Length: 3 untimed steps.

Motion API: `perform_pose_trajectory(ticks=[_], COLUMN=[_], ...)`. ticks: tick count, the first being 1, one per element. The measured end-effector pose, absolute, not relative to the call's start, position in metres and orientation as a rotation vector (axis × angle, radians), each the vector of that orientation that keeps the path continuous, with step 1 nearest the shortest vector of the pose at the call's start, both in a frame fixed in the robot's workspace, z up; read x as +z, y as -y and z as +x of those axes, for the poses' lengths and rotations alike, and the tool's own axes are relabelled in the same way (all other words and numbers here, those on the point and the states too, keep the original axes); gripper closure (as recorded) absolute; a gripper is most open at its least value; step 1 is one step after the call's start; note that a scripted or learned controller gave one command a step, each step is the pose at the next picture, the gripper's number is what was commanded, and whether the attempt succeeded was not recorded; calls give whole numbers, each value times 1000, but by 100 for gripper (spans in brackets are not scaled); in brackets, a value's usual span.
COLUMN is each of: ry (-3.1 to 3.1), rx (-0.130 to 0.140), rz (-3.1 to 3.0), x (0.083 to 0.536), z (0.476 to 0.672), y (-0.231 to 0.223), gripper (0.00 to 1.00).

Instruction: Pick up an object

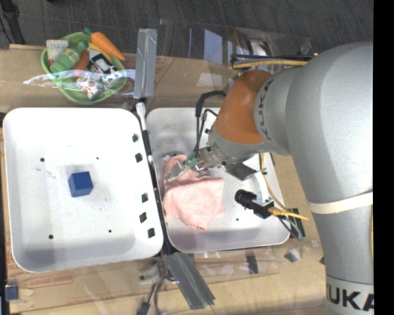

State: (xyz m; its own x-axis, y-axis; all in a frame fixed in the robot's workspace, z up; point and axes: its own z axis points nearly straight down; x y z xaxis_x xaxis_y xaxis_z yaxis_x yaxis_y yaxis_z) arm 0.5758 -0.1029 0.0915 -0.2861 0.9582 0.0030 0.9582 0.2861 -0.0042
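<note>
Reaching into right bin [276, 238] | gripper [192, 165] low at pink cloth's [194, 201] top edge, likely for a pinch | claw state: cannot tell | blue cube [81, 183] alone in left bin [26, 254]

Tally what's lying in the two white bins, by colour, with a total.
Blue: 1, the cube in the left bin
Pink: 1, the cloth in the right bin
Total: 2
</note>
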Motion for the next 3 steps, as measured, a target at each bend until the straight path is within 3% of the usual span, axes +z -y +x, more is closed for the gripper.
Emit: perform_pose_trajectory(ticks=[1,2,3], ry=[2554,2543,2623], rx=[1,0,1], rz=[-1826,-1845,-1726], x=[92,212,91], z=[605,605,584], y=[99,128,121], gripper=[0,0,0])
